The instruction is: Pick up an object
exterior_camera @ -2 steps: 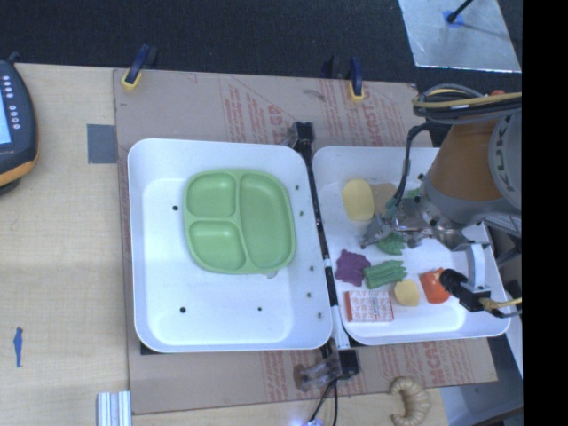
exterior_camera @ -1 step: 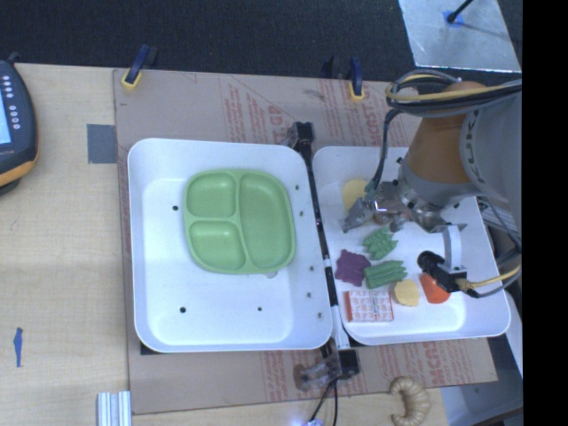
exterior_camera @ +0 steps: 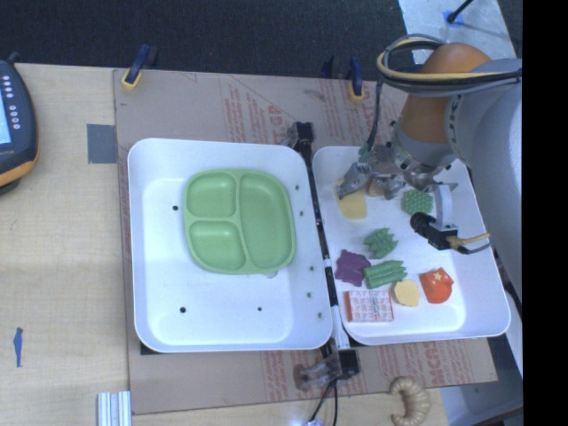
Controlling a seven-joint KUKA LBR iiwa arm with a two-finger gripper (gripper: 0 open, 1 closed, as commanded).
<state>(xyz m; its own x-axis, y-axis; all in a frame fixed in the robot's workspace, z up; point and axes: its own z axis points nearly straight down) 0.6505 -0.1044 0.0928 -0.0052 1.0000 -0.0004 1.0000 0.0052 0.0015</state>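
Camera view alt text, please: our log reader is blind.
The gripper is low in the right bin, just above a yellow piece, among small toy foods. The left bin holds a green divided plate.

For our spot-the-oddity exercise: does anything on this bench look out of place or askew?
One thing stands out: a tan curled object lies on the bench outside both bins, below the right bin, while the other small items sit inside that bin. The green divided plate sits slightly askew.

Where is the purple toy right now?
The purple grape-shaped toy lies in the right white bin, near its left wall, just left of the dark green pod-shaped toy and above the red-and-white card.
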